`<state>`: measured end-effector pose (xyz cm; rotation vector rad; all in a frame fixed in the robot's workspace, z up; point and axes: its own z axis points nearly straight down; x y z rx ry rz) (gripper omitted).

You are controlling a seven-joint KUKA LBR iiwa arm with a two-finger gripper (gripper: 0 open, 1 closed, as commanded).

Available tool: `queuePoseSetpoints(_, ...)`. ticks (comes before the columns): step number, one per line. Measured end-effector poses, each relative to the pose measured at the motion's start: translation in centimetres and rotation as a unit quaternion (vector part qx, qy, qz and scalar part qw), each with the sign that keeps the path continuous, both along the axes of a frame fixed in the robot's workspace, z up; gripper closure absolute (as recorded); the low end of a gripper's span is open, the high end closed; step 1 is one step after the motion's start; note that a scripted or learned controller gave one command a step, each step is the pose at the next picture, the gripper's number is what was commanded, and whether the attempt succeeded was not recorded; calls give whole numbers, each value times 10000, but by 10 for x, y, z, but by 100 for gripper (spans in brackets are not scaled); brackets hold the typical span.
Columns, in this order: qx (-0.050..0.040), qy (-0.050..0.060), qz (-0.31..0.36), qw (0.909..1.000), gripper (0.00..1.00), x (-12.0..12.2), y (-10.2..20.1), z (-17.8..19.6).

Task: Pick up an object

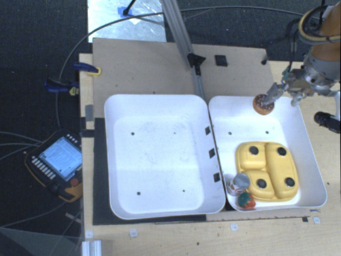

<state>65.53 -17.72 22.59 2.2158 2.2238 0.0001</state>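
Two white bins side by side on surface; right bin holding yellow moulded tray, long axis running toward near right corner, four dark dimples up. Small round brown object at far rim, touching tip of gripper; finger spread impossible to tell. Silver cup and red-green toy just beside tray

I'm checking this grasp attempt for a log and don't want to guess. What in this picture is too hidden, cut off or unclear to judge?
- Gripper, camera view: too small and blurred to tell how it meets the brown round object at the right bin's far rim.
- Arm: cut off by the top and right edges.
- Small objects in the near corner beside the yellow block: clustered and too small to identify.
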Motion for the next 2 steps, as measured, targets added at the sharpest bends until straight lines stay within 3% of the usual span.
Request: queuePoseSetpoints(2,5,5,13,10000,0,1,6,-118)
